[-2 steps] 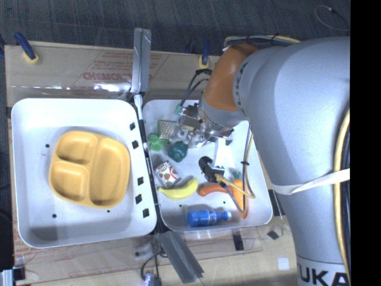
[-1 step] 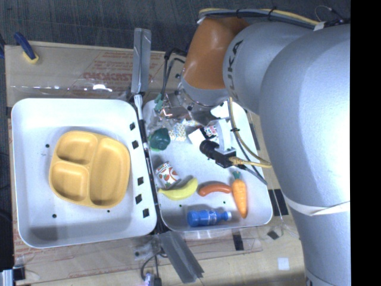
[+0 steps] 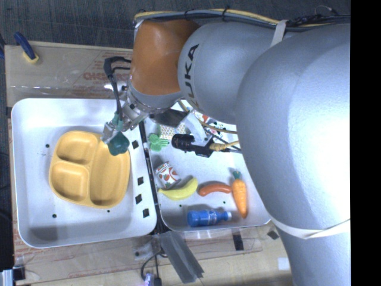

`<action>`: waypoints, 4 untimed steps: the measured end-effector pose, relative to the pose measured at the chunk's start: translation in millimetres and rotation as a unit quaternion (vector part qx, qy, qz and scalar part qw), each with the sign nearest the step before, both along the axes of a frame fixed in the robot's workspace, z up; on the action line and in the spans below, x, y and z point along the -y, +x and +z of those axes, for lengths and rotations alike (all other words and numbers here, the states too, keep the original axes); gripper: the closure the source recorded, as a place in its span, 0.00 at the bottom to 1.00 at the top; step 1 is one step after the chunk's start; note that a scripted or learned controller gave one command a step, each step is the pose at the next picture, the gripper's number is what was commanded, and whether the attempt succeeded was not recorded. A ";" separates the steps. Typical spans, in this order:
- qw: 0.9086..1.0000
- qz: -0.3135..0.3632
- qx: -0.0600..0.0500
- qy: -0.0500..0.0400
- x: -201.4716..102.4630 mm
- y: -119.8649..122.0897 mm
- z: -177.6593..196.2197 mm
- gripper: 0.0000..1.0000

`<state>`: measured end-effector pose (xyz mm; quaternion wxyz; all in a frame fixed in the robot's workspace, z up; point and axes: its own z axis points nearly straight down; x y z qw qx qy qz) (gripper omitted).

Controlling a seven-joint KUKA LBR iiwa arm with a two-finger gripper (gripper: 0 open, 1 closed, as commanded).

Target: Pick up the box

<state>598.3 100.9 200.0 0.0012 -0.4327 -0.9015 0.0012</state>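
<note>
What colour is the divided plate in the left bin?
Yellow. The divided plate shows clearly in the camera view, lying in the left bin.

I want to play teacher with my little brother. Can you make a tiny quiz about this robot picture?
1. True or false: the yellow plate lies in the left bin.
2. Which lies between the banana and the carrot? A: sausage, B: spoon, C: ball.
3. Fill in: the blue bottle lies in the ____ bin.

Key:
1. True.
2. A, the sausage.
3. Right; it rests near the front wall of the right bin.
</note>
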 end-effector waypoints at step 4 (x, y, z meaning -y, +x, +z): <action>0.997 -0.076 -0.001 -0.001 -61.0 -53.0 55.1 1.00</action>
